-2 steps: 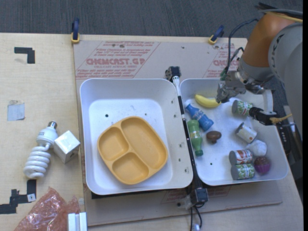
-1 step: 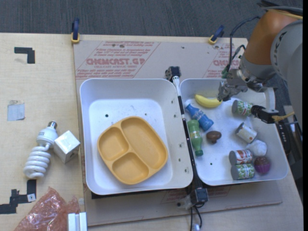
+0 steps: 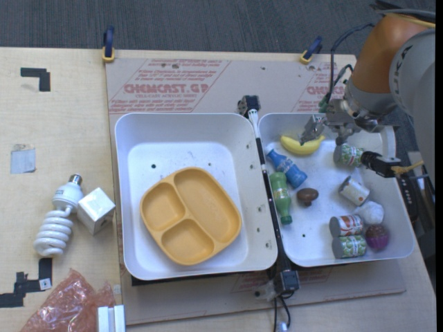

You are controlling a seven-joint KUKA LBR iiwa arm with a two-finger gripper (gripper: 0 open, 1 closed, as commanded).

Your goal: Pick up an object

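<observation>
My gripper (image 3: 328, 133) hangs over the back of the right bin (image 3: 304, 253), its fingers spread open with nothing between them. Just below its left finger lies a yellow banana (image 3: 302, 144). Close under the right finger sits a small greenish jar (image 3: 348, 155). Further forward in the bin are a blue bottle (image 3: 286, 168), a green bottle (image 3: 280, 197), a brown lump (image 3: 307, 196), a white cup on its side (image 3: 354, 190), two cans (image 3: 346, 225), a white ball (image 3: 372, 213) and a purple fruit (image 3: 377, 237).
The left bin (image 3: 131, 185) holds a yellow divided plate (image 3: 190, 215). On the bench to the left lie a spiral light bulb (image 3: 57, 216), a white cube (image 3: 96, 209) and a red mesh bag (image 3: 69, 303). The arm (image 3: 387, 54) crosses the right bin's far corner.
</observation>
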